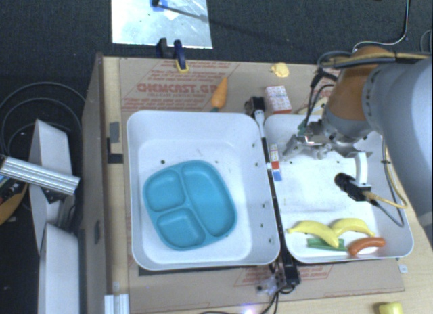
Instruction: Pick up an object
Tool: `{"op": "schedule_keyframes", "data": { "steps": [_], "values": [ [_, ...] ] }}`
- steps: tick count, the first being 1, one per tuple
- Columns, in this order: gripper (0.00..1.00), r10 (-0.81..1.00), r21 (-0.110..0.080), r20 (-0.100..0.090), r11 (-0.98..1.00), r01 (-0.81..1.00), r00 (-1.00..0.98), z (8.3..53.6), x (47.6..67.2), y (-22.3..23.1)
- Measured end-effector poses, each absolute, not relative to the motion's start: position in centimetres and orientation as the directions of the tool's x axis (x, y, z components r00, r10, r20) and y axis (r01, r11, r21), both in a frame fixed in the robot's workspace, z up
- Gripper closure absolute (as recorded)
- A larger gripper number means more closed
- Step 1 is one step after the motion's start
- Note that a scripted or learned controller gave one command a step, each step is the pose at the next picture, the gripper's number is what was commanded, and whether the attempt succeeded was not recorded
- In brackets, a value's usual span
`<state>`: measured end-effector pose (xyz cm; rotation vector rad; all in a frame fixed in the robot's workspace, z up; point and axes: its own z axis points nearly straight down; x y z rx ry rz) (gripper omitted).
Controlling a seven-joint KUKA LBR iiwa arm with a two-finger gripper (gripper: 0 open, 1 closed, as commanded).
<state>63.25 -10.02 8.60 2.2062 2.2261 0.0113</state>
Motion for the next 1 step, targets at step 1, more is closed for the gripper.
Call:
{"op": "schedule_keyframes", "data": {
  "steps": [1],
  "values": [
    [1.00, 1.000, 0.006, -0.001, 0.007, 1.000, -0.007, 9.60, 62.98, -10.27]
  ]
}}
